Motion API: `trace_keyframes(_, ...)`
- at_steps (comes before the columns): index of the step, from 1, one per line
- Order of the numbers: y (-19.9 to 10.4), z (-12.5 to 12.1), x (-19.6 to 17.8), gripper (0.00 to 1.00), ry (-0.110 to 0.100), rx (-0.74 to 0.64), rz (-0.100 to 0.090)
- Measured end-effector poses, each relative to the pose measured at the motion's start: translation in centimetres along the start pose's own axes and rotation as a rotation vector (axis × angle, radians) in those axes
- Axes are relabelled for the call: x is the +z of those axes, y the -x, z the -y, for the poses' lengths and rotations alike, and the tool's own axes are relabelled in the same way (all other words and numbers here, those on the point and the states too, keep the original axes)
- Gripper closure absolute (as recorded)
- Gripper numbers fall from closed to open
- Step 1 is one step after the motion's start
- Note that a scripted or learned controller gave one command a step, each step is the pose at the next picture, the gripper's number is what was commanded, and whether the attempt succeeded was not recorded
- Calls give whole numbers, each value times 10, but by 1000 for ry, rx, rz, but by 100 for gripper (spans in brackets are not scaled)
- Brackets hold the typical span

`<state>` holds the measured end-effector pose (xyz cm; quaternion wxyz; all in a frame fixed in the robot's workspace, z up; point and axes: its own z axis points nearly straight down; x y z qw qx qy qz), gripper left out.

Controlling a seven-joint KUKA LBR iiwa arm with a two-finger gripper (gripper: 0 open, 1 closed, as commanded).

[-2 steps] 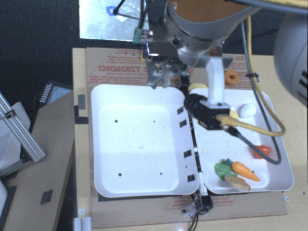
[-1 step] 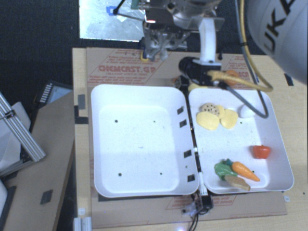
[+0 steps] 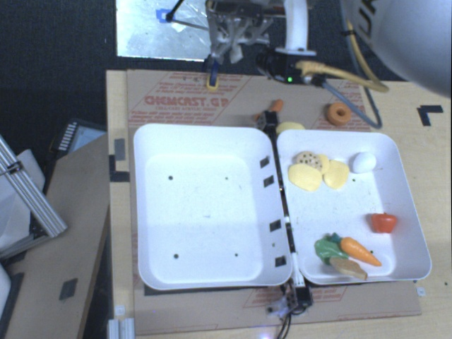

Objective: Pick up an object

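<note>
Two white bins lie side by side on the counter (image 3: 176, 94), joined at a black hinge line; the left bin (image 3: 205, 203) shows bare floor with a few dark dots; the right bin (image 3: 406, 210) holds the objects. Counted in the right bin: one cookie (image 3: 308, 159); two pale yellow pieces (image 3: 305, 179) touching each other, the cookie overlapping them; one white egg (image 3: 364, 162) near the far rim; one red piece (image 3: 383, 222) by the right wall; one carrot (image 3: 360, 251) lying against a green piece (image 3: 327, 248) and a tan piece (image 3: 349, 267) at the near rim. Outside the bins: one doughnut (image 3: 339, 114) and one yellow piece (image 3: 289, 127) on the counter just beyond the far rim. The gripper (image 3: 224, 51) hangs over the counter's far edge, well apart from both bins; its jaws hold nothing visible, and their opening cannot be told.
</note>
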<state>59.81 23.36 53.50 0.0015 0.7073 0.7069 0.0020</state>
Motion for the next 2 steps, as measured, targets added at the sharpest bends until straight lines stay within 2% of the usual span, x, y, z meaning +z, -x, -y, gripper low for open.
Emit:
trace_keyframes(1, 0, -73, 8, 100, 2, 0, 0)
trace_keyframes(2, -1, -70, 0, 100, -2, -4, 0)
